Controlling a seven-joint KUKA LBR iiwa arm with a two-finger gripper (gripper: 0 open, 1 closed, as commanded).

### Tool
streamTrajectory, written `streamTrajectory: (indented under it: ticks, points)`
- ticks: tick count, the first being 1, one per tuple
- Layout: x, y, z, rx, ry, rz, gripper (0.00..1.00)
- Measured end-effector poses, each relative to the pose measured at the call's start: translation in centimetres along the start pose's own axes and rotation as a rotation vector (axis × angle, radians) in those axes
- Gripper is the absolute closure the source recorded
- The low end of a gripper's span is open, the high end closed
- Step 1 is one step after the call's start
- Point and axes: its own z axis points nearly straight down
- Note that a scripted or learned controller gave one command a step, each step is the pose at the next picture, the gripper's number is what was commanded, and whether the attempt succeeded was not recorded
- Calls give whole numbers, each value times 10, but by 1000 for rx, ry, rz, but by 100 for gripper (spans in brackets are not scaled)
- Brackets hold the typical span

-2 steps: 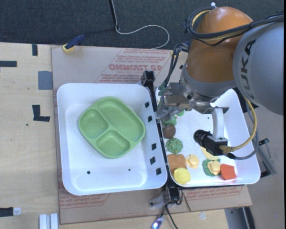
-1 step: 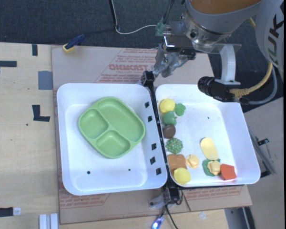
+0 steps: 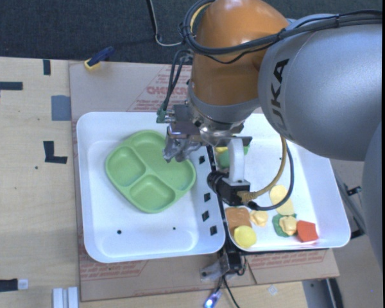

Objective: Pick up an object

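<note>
A light green divided plate (image 3: 144, 177) lies in the left white bin (image 3: 96, 236). My gripper (image 3: 175, 149) hangs over the plate's upper right rim, close to the wall between the two bins. Nothing shows in its grasp. The right bin (image 3: 330, 201) holds several small toy foods: a yellow round piece (image 3: 245, 237), a brown block (image 3: 237, 217), a red-orange block (image 3: 307, 231), a green piece (image 3: 284, 226) and a pale yellow piece (image 3: 278, 194). A yellow-green item (image 3: 223, 156) lies partly hidden under the wrist.
The big orange and grey arm covers the upper part of the right bin. Both bins sit on a cardboard sheet (image 3: 115, 88) on the wooden bench. A blue and yellow clip (image 3: 99, 57) lies at the cardboard's far left corner.
</note>
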Motion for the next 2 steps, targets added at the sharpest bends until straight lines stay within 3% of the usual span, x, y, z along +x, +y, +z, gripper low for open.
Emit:
streamTrajectory:
  ticks: [1, 2]
  points:
    - [-53, -37, -66, -18, 4, 7, 100]
    - [-90, 8, -181, -31, 4, 8, 100]
